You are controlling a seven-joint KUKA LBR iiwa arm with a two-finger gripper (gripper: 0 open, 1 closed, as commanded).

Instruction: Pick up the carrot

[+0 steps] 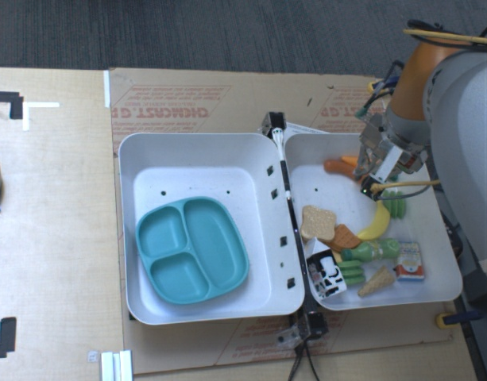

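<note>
gripper [376,173] angled down over carrot [339,165] in right bin [442,288], finger state unclear

The gripper [373,175] hangs over the right bin [307,155], just beside the carrot [339,166], above the banana [376,223].
</note>
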